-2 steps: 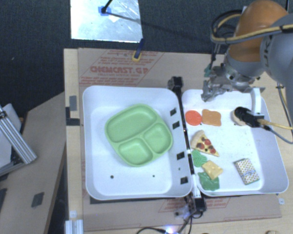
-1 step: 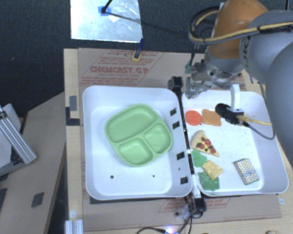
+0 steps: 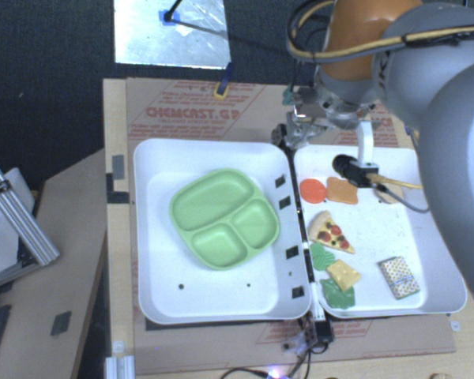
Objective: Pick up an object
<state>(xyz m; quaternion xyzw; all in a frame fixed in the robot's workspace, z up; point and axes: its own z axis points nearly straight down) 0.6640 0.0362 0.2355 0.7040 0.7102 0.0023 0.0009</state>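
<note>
Gripper (image 3: 300, 129) sits at the top edge btw the two bins, right over the divider; can't tell its state from this angle, nothing visibly in it. Right bin (image 3: 434, 247) has the toy food: orange disc (image 3: 313, 189) touching an orange toast piece (image 3: 342, 191), pizza slice (image 3: 332, 234) below, then green leaf (image 3: 325, 257), cheese wedge (image 3: 344, 274), cracker (image 3: 399, 276). Left bin (image 3: 154, 235) holds a green divided plate (image 3: 223, 217).

divided tray (image 3: 223, 218): pale green
bins (image 3: 154, 290): white
round slice (image 3: 313, 189): orange-red
pizza slice (image 3: 331, 233): yellow, red spots
cracker (image 3: 399, 277): tan, speckled
arm band (image 3: 363, 22): orange
</note>
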